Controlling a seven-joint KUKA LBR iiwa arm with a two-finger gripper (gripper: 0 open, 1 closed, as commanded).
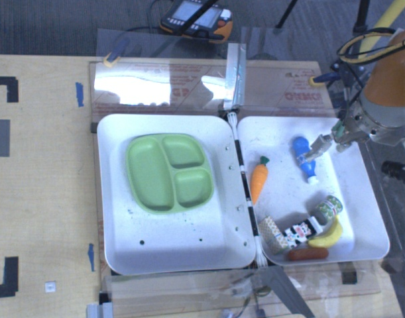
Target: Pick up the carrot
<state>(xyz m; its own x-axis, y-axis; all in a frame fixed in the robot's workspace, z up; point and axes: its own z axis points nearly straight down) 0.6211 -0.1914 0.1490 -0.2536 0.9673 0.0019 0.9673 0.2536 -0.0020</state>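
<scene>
While the carrot (258, 179) lies untouched at the right bin's (361, 207) left wall, the end effector (319, 148) hovers over the blue bottle (304, 155), apparently holding nothing, its opening unclear, so the whole pick remains.

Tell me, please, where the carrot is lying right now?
The carrot lies in the right bin, against its left wall beside the divider, left of the blue bottle.
</scene>
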